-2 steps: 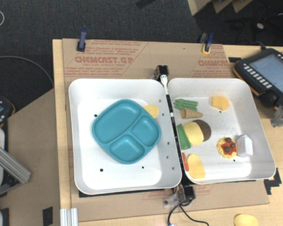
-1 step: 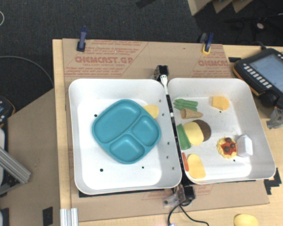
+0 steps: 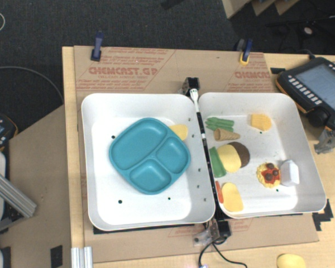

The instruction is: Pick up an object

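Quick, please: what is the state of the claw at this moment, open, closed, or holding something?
Claw: cannot be told from this picture. The toy foods lie loose in the right bin, and the blue plate sits in the left bin.

Two white bins (image 3: pixel 95 166) sit side by side on cardboard-topped counter (image 3: pixel 128 66). Blue clamp (image 3: pixel 96 47) & yellow clamp (image 3: pixel 245 51) at far edge; handheld pendant (image 3: pixel 312 88) at right.
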Robot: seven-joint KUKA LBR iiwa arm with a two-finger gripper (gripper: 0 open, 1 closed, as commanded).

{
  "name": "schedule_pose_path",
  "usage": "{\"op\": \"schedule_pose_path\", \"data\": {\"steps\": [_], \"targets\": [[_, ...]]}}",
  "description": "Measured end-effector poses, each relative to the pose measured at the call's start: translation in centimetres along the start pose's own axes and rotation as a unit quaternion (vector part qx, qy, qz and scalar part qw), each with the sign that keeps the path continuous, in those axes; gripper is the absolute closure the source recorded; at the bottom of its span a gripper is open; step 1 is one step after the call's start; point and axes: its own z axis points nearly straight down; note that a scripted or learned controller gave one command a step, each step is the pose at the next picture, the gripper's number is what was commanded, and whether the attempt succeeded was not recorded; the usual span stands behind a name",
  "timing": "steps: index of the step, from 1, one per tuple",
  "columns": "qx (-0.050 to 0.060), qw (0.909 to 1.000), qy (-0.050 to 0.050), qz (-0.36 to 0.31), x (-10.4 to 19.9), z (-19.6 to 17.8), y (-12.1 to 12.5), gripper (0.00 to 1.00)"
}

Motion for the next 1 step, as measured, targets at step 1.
{"op": "schedule_pose_path", "data": {"steps": [1], "targets": [[0.000,1.0000,0.000,0.000,0.01,0.97,-0.01,1.00]]}}
